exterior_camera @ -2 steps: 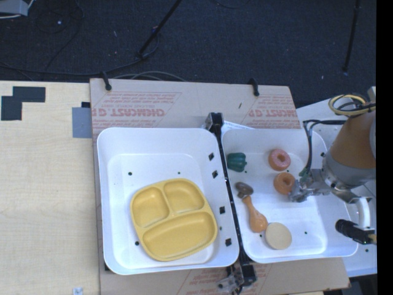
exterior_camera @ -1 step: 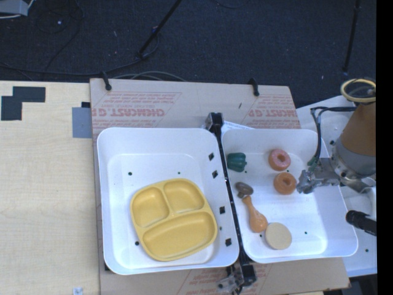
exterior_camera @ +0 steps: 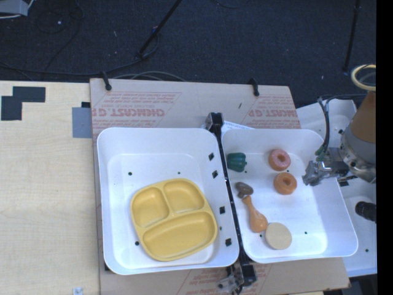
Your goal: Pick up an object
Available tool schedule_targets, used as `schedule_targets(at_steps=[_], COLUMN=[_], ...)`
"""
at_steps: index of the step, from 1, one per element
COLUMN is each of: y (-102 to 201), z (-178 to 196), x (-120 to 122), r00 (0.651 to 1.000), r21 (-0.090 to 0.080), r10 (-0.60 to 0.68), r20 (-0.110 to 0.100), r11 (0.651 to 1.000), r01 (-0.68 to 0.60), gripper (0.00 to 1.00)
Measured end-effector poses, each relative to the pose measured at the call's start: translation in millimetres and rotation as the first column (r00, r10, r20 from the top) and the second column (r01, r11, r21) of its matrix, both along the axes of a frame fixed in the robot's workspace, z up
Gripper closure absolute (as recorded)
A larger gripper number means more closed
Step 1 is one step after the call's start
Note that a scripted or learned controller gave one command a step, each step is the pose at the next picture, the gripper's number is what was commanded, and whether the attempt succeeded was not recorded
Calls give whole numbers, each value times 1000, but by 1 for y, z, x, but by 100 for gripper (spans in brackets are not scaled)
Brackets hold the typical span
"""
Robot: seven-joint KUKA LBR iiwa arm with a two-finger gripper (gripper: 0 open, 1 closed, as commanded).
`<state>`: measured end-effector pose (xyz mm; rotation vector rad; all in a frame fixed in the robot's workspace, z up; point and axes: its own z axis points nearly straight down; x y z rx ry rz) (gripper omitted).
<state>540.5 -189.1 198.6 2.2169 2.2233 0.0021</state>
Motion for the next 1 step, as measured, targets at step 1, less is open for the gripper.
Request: schedule_targets(at_steps=[1], y=[-5], z=[63], x=[-1], r00=[1000], r21=[-1], r10=[0], r20=[2], r11=[1000], r01=[0], gripper=[100])
